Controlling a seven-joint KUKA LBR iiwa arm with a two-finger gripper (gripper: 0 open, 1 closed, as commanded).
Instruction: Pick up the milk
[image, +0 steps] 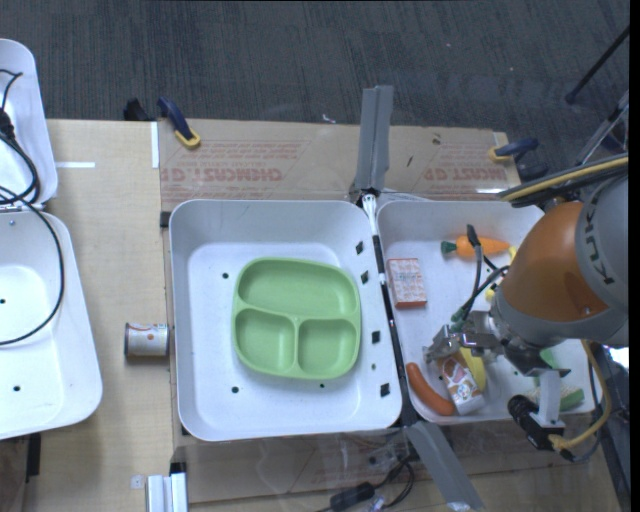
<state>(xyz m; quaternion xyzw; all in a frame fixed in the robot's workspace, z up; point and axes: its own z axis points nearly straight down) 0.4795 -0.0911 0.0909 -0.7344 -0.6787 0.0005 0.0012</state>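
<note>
A small carton with a red and white print, which I take to be the milk (461, 386), lies near the front edge of the right bin (425, 222). My gripper (452, 350) hangs directly over its far end, very close to it or touching it. The arm's orange band and grey wrist cover the bin's right side. A flat pink and white box (406, 281) lies apart, near the bin's left wall.
A red sausage (428, 391) lies just left of the carton and a yellow piece (477, 371) just right of it. A carrot (482, 245) sits at the back. The left bin (185, 300) holds a green divided plate (297, 318). A small can (148, 340) lies on the bench.
</note>
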